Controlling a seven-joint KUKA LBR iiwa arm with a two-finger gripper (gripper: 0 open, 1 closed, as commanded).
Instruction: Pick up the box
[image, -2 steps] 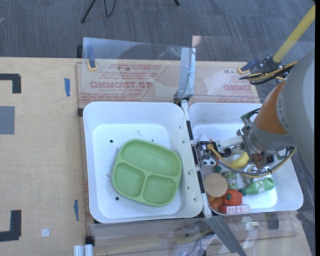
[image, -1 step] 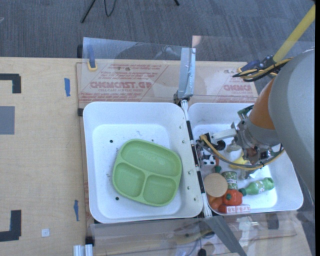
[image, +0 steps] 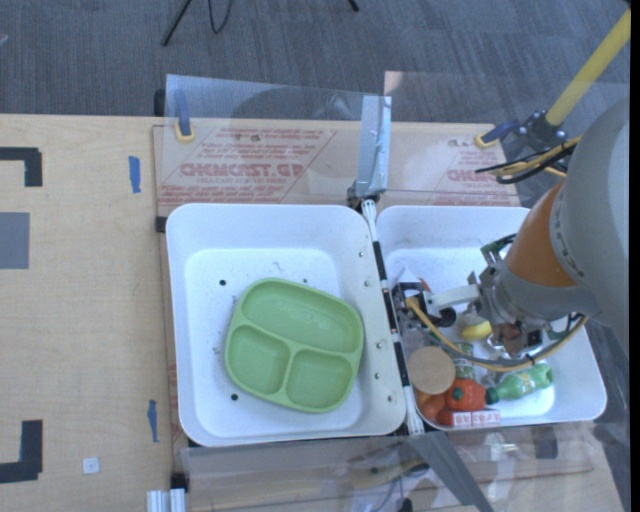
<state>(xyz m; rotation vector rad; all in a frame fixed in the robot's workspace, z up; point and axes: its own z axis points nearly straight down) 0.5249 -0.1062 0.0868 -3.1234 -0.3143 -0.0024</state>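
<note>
My gripper is low in the right bin, under the grey arm and its orange band. It hangs over a cluster of small things near the bin's front. A flat white box with red print lies against the front wall, slightly in front of and left of the gripper, and nothing touches it. A small yellow piece sits right beside the gripper. The arm hides what lies directly beneath the gripper.
A round tan disc, a red-orange toy and a green item crowd the right bin's front. The left bin holds a green divided plate. A clear panel stands behind the bins.
</note>
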